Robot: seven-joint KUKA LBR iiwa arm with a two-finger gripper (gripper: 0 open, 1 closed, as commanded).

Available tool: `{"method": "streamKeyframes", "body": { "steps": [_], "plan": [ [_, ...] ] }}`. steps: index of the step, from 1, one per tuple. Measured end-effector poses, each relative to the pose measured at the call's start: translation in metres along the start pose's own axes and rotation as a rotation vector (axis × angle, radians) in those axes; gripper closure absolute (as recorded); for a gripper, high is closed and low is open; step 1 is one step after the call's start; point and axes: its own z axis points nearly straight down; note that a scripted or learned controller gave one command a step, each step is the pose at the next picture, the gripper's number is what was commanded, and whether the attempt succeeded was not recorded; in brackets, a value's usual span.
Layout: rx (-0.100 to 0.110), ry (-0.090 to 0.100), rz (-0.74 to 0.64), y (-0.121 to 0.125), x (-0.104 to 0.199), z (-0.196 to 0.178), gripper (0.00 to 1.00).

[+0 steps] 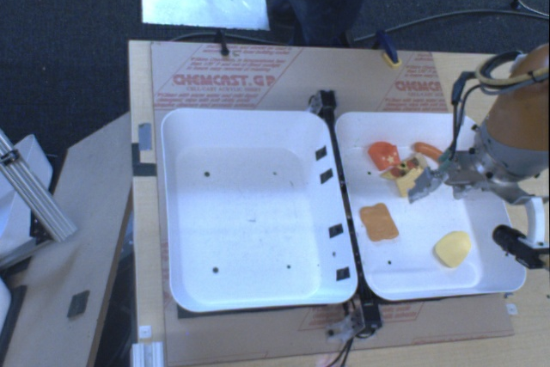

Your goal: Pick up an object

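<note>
The right bin (494,271) serves as the landmark; it holds all the loose things. At its far part lies a red piece (383,155), and just beside that, toward the arm, an orange-red sausage-shaped piece (427,150). A small yellow object (407,180) sits just in front of the red piece, and the gripper (421,187) is right at it, its grey tip touching or overlapping the yellow object's edge. Whether the jaws are released or clenched cannot be told from this view, nor whether the yellow object is between them.

Nearer the bin's middle lies a flat orange slab (378,223), close to the black divider clips (331,204) that join the two bins. A pale yellow lemon-like piece (453,248) rests toward the bin's near right corner, well apart from the gripper. The red piece and the sausage-shaped piece crowd the yellow object on its far side.

The arm (518,120) reaches over the bin's right rim. The left bin (185,211) adjoins the right bin, and both rest on the counter (258,69), covered with printed board.
</note>
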Motion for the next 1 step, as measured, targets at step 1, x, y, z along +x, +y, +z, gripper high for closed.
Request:
{"method": "streamKeyframes", "body": {
  "steps": [1],
  "plan": [
    [0.004,0.001,-0.003,0.0382,0.0071,0.1099,0.00]
  ]
}}
